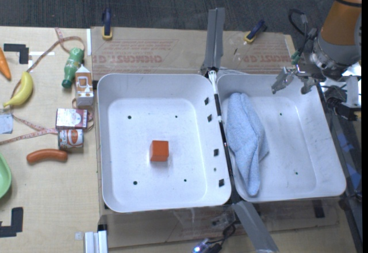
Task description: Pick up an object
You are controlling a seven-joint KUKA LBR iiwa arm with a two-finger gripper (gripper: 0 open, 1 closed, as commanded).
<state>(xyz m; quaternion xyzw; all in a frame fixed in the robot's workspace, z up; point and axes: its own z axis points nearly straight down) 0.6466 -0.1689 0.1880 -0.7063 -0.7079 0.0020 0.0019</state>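
While the lower edge of the frame shows only the bench's front lip and some metal bracketry, the two white bins sit just above it, side by side and touching along a hinged centre seam. Within the left bin an orange block rests alone on the floor, a little below the bin's middle and well apart from every wall. Over in the right bin a pale blue towel lies crumpled along the left wall, running from near the upper rim down toward the lower rim. Left of the bins, on the tan board, lie a sausage, a small can with a carton just above it, a second small carton, a green bottle, a banana and, at the far left edge, a carrot; a thin measuring tape loops among them. Beyond the bins a cardboard sheet covers the bench, with two clamps on its far edge. At the upper right of the frame the arm reaches in, and its gripper hangs at the upper right corner of the right bin, well apart from the towel and the block. Its two fingers stand spread with nothing between them.
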